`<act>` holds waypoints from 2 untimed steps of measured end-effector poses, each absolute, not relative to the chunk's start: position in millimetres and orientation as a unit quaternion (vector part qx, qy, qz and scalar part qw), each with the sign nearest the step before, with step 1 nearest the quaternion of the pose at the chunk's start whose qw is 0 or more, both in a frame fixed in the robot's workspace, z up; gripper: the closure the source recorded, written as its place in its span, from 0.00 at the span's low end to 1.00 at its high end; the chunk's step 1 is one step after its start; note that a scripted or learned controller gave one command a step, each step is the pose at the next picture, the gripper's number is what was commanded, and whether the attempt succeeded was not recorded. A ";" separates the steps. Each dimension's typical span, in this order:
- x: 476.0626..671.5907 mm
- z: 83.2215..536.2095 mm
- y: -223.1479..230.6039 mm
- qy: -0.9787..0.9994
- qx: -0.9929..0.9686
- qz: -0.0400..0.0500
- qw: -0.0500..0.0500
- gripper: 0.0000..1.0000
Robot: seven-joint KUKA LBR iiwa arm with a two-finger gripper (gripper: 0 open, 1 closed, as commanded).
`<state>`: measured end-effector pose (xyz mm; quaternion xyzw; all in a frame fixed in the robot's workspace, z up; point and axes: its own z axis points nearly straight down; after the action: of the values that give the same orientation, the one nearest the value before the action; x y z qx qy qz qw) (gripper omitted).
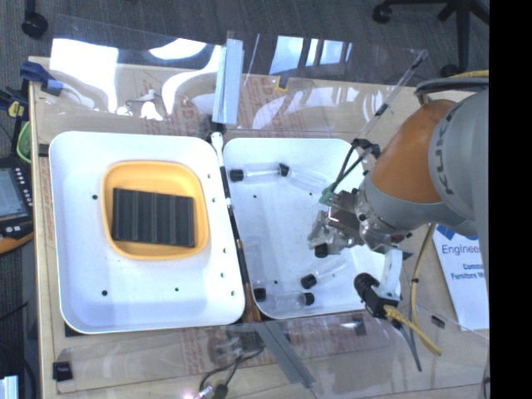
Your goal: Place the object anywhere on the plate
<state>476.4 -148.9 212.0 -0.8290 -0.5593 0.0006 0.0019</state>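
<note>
Whether the fingers are spread or pressed together cannot be told: the gripper [326,233] hangs low over the right bin [274,160], its tip a blur. Clear tubes with dark caps [259,173] lie scattered in that bin. The yellow plate [154,177], bearing a dark ridged insert, sits in the left bin [75,289].

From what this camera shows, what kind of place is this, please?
Most likely a robotics lab or test cell, not a home. A grey and orange arm works over two white bins on a bench ringed by clear panels, with office chair wheels on carpet behind and a handheld controller at the bench's edge.
</note>
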 end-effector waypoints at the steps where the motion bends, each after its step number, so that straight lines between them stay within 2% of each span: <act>1: 484.7 212.5 -79.5 -0.630 -0.776 0.002 0.003 1.00; 2: 543.3 212.7 -59.8 -0.708 -0.706 0.001 0.001 1.00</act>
<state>543.3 -59.8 212.7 -0.7059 -0.7083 0.0009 0.0012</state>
